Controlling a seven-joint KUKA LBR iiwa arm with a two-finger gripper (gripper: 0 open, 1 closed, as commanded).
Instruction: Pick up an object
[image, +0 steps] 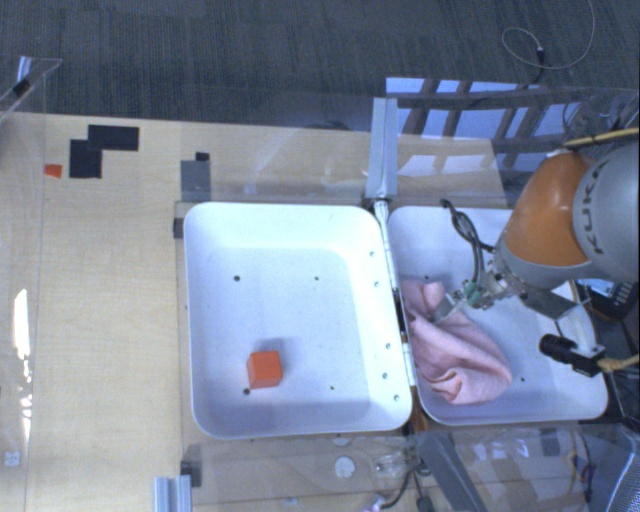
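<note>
orange block (265, 369) l bin (290, 225); pink cloth (455, 355) r bin (560, 405)

Crumpled pink cloth (455, 355) in right bin (560, 400), left side.

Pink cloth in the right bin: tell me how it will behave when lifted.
The pink cloth lies crumpled in folds, so it is probably floppy and would drape from the gripper. It looks light. A pinch may catch only one fold.
</note>
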